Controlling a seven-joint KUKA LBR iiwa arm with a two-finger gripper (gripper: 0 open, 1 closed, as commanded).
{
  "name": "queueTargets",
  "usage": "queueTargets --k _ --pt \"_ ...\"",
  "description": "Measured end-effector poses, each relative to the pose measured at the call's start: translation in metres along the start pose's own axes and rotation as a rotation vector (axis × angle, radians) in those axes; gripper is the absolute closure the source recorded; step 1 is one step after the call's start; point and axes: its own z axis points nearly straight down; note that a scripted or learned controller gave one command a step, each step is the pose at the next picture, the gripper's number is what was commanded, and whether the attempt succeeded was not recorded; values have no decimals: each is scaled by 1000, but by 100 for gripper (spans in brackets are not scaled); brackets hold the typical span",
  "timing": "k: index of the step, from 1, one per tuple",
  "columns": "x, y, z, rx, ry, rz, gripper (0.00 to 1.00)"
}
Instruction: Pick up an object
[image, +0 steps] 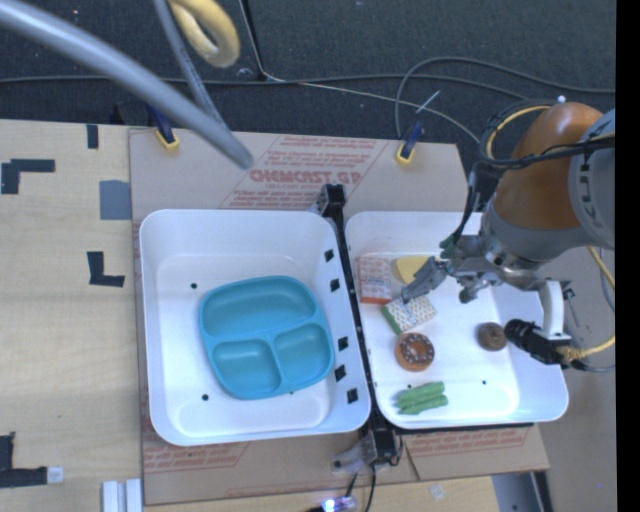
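**Gripper low over right bin, nothing held yet**

The gripper (432, 282) sits at centre-right of the frame, over the upper-left part of the right bin (530, 395). One grey finger (420, 285) slants down-left, its tip at or just above the checked green-white packet (411, 314); a second prong shows to its right. The fingers look spread, with nothing between them.

Candidates, all in the right bin:
- yellow wedge (409, 268), just up-left of the finger
- pale red-printed packet (374, 278), by the divider
- chocolate donut (414, 350), below the checked packet
- green bean pods (421, 398), lower centre
- small brown ball (490, 336), right, standing apart

Advice: the upper cluster is crowded, so a closing jaw likely catches two items or skids off a flat packet. Better to straddle one object squarely, descend fully, then close. The ball or donut offer cleaner access.

The left bin (160, 240) holds a blue divided tray (266, 336).

Writing: the cardboard (300, 170) at top centre carries red print, seemingly "CHEMCAST GP"; smaller lines are unreadable. Packet print is too small to read.
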Motion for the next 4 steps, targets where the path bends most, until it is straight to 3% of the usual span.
queueTargets --k 1,3,4 --pt "0 3 -6 -12 -2 -3 0" --pt "-7 7 116 -6 -2 -2 0" --pt "-6 7 120 -14 -3 -3 0"
